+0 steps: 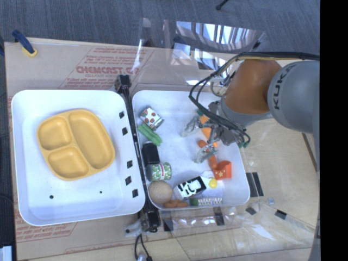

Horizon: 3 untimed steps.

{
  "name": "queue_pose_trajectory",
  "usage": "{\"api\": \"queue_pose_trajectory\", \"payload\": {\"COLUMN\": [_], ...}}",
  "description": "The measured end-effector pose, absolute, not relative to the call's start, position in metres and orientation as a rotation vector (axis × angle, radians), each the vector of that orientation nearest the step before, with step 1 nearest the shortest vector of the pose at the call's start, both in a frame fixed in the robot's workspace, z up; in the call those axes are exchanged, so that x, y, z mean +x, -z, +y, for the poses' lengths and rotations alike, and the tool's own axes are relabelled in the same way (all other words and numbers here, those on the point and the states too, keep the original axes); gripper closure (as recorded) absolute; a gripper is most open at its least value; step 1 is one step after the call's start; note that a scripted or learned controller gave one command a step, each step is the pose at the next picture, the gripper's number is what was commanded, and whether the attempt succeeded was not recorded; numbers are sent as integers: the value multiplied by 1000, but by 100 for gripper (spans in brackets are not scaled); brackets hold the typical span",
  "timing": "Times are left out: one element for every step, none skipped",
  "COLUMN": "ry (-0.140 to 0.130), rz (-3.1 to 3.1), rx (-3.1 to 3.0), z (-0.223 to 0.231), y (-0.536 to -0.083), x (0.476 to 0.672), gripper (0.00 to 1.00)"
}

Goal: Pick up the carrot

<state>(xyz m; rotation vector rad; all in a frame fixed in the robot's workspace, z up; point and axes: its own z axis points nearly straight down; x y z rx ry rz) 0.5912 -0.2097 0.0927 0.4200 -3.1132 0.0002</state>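
The gripper [203,139] hangs open over the right bin [179,99], fingers spread with something orange between them. That looks like the carrot [206,129], lying roughly upright between them

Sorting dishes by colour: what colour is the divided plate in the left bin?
Yellow. The plate shows plainly in the camera view.

light: bright, even, cool | glare: strong on clear panel [217,36] at upper centre | shadows: soft, faint beside arm [283,97] at right | focus: slightly soft throughout, small items blurry
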Motion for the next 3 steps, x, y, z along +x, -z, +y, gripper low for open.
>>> {"api": "queue_pose_trajectory", "payload": {"ry": [-2, 0, -2], "rz": [-3117, -3139, -3140], "rx": [430, 218, 227], "z": [-208, -157, -156], "y": [-105, -161, -171], "x": [594, 580, 581], "gripper": [100, 100, 100]}}
